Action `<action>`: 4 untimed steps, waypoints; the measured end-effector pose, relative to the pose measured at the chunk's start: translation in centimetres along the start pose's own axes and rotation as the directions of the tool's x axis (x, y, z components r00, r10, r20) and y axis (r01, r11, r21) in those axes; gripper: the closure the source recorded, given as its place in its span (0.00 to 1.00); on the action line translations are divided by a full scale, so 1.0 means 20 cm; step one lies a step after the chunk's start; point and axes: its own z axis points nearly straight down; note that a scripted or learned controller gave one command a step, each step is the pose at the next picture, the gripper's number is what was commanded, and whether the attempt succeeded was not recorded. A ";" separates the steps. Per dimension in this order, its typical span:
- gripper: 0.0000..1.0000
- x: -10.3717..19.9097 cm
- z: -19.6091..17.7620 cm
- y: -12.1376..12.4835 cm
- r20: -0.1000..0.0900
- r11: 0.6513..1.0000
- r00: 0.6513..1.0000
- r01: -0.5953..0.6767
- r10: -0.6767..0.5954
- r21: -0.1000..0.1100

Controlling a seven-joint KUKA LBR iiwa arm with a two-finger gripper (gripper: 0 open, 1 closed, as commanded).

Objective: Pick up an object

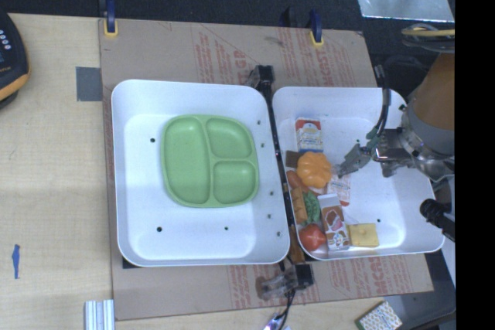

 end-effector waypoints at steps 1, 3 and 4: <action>0.00 0.07 0.28 0.23 0.001 1.000 1.000 0.004 -0.004 0.001; 1.00 0.06 0.57 0.33 0.008 1.000 1.000 0.000 0.000 -0.012; 1.00 0.39 0.11 0.69 -0.001 1.000 1.000 0.007 -0.007 -0.014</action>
